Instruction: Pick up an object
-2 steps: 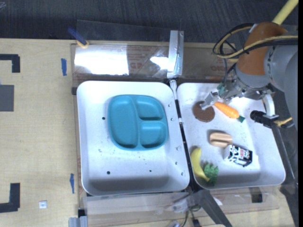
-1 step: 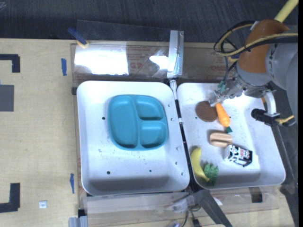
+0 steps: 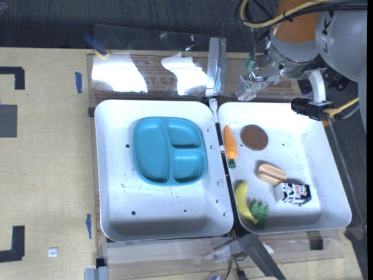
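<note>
You have two white bins touching side by side: the left bin (image 3: 111, 174) and the right bin (image 3: 317, 150). Both sit on a tan bench (image 3: 46, 174). Note the black tape corners (image 3: 17, 77) and blue tape strip (image 3: 78, 81) at the bench's left. A glaring clear sheet (image 3: 145, 72) lies just behind the left bin

Tan wooden bench (image 3: 41, 174), black tape marks; dark carpet floor (image 3: 116, 4) behind.
</note>
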`<state>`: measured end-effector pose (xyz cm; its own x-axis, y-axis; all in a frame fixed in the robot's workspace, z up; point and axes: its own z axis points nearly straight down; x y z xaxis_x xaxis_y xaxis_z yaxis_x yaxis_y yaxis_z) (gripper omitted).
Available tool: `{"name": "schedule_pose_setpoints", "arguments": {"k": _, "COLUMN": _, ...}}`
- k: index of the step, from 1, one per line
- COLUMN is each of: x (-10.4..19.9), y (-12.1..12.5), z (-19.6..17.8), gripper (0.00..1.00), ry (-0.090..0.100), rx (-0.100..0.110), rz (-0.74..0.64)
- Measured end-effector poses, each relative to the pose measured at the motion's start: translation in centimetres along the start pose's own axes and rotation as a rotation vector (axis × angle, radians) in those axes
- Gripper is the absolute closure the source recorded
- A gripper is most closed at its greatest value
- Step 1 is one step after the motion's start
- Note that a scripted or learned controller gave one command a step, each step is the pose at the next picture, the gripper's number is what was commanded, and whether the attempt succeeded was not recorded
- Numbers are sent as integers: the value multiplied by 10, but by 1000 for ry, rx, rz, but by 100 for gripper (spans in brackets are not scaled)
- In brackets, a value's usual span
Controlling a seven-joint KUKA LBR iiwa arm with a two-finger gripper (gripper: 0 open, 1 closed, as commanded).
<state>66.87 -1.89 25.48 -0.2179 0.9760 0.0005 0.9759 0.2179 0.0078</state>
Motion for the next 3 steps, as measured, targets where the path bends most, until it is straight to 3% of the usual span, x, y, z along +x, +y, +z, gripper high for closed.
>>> {"name": "schedule_pose_setpoints", "arguments": {"k": 1, "x": 72, "y": -71, "z": 51, "gripper": 100, "ry": 1, "rx": 16, "rz": 29}}
{"name": "schedule_pose_setpoints", "arguments": {"k": 2, "x": 64, "y": -129, "z": 72, "gripper": 100, "ry": 3, "rx": 16, "rz": -262}}
{"name": "schedule_pose_setpoints", "arguments": {"k": 3, "x": 100, "y": -59, "z": 53, "gripper": 100, "ry": 2, "rx": 10, "rz": -216}}
